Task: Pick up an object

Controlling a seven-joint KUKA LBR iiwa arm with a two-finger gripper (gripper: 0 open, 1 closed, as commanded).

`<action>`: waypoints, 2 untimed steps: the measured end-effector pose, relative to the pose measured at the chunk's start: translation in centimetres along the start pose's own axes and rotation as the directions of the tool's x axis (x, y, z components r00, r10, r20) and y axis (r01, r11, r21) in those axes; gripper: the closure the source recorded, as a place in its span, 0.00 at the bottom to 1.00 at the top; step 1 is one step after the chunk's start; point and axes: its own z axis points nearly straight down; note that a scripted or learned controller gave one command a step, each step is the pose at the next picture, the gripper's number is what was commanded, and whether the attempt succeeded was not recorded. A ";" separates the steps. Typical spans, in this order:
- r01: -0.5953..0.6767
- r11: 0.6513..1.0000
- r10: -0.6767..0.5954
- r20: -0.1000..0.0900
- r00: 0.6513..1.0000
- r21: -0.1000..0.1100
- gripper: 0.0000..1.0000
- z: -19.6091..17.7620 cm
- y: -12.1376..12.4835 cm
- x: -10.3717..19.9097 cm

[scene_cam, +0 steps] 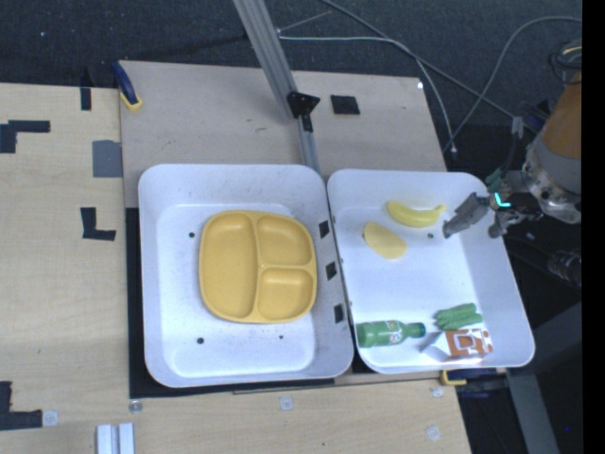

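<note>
Bins, two shallow white plastic ones, sit side by side on the wooden tabletop point(236, 102). We see the left bin point(170, 187) holding a yellow plastic plate with three compartments point(257, 265), lying flat. The right bin point(501, 282) holds the candidates for picking: a yellow toy banana point(414, 215) near its far edge, a pale yellow oval piece point(385, 241) just beside it, and along the near edge a green bottle lying on its side point(389, 332), a green ridged vegetable piece point(458, 316) and a small orange and white carton point(465, 342). The grey gripper point(477, 214) hangs at the bin's right rim, near the banana, with nothing between its fingers; we judge it is approaching, though we cannot tell whether they are spread.
</note>
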 end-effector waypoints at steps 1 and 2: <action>0.000 1.000 0.000 0.001 1.000 -0.002 0.00 -0.1 0.1 0.0; 0.001 1.000 -0.001 0.000 1.000 0.002 0.00 5.0 0.7 0.8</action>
